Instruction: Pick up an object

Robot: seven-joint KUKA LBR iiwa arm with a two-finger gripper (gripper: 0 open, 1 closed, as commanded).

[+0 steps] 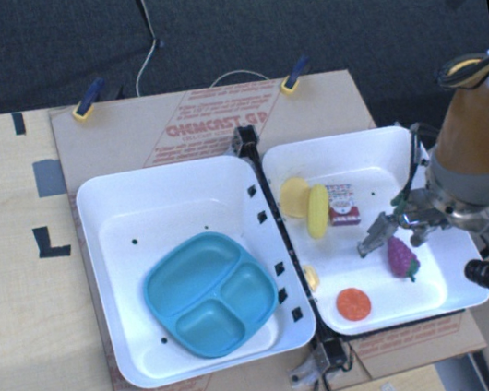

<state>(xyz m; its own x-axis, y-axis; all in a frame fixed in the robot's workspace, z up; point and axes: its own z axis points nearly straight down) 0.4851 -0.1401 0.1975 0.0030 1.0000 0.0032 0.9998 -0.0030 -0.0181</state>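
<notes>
I see my fingers (390, 232) spread, nothing between them, just beside the purple toy (401, 258) in the right bin (363, 148).

Divided plate (210, 293) in left bin (97, 206); toy food (354, 304) in right bin (375, 140).

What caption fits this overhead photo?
Robot fingers hover by a purple toy in the right bin; a blue tray fills the left.

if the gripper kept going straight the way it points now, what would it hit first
The gripper points left and slightly down across the right bin. Bare bin floor looks first in that line, then the divider between bins. The red packet sits above that path; depth is unclear.
</notes>
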